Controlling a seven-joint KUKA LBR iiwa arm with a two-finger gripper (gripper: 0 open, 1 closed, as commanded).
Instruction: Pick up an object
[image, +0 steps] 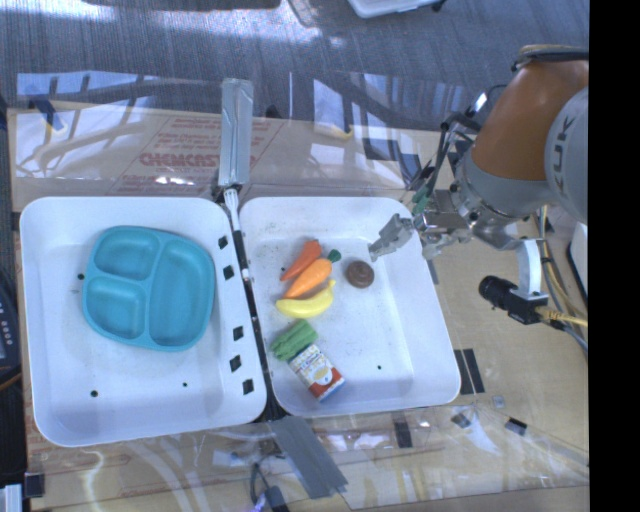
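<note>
From the camera above the bench you see, in the right-hand shallow white bin (400, 330), a small round dark-brown disc like a cookie (359, 273) lying flat, just below and to the left of the grey two-finger gripper (388, 240), which hangs over the bin's upper right part with nothing between its fingers; how far they are parted you cannot tell. Left of the disc lie two orange carrots (305, 270), a yellow banana (306, 303), a green vegetable (292, 340) and a small orange-and-white carton (318, 371), none between gripper and disc, while a teal three-compartment plastic plate (150, 287) sits in the left-hand white bin (60, 400).
</note>
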